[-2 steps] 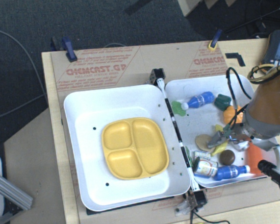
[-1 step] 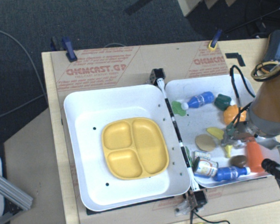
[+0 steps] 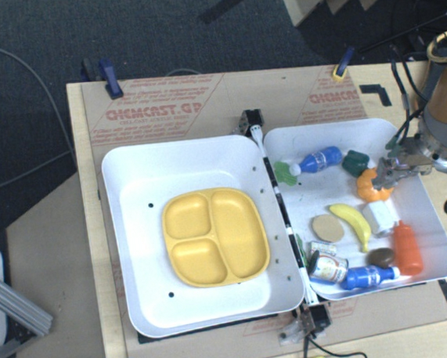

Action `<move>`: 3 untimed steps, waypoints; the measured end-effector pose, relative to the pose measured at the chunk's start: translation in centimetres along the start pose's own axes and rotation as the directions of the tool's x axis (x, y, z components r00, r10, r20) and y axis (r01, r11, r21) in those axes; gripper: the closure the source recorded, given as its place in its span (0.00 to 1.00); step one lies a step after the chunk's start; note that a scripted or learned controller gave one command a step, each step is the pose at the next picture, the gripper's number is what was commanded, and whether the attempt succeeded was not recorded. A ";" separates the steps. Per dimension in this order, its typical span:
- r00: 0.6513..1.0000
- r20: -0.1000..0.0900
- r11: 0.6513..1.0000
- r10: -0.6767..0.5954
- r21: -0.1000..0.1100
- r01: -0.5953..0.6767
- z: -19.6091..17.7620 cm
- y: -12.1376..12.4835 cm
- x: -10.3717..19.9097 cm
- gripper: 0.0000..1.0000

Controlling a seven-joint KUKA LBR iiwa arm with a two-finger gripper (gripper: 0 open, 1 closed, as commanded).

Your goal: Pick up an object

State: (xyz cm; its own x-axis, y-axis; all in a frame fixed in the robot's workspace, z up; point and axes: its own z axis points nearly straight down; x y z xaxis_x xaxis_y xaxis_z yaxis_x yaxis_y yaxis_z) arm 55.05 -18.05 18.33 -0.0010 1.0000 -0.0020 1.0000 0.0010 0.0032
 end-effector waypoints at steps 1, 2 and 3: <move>1.000 -0.001 1.000 0.001 0.002 -0.001 0.1 -0.1 0.0 0.00; 1.000 -0.003 1.000 0.000 0.004 0.000 9.9 -2.1 6.8 0.00; 1.000 -0.003 1.000 0.002 0.005 -0.002 9.9 -5.1 5.6 0.00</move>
